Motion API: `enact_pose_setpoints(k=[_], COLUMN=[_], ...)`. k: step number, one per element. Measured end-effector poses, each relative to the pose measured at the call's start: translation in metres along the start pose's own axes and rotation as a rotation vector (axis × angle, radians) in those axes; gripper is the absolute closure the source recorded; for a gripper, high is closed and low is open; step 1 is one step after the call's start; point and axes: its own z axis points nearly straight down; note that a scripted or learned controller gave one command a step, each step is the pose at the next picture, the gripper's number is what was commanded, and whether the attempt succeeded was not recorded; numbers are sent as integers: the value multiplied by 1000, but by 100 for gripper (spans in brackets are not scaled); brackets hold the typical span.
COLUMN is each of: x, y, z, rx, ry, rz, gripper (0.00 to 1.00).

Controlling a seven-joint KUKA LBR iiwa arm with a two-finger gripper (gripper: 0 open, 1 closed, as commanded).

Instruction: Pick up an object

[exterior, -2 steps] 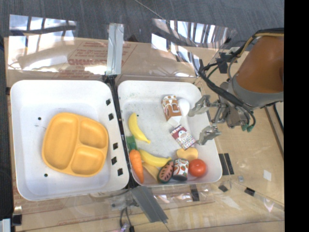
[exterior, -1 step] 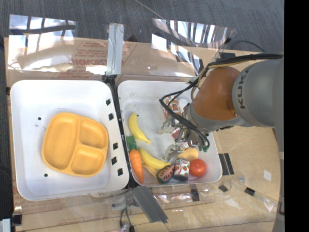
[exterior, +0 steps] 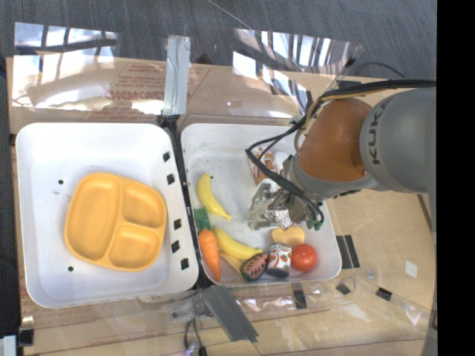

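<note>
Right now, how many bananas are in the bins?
2. One banana lies near the left wall of the right bin. The other banana lies lower down, between the carrot and the tomato. More could be hidden under the arm.

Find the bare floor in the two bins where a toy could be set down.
Left bin: bare floor all round the yellow tray. Right bin: bare at the far end, beyond the upper banana. Crowded: its near end, with carrot, tomato and hand.
</note>
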Motion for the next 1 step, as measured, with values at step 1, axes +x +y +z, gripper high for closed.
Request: enact_pose_setpoints(k=[1], x=[-20], y=[-41], z=[-20], rx=[0], ry=[3], rz=[-80], gripper=[100])
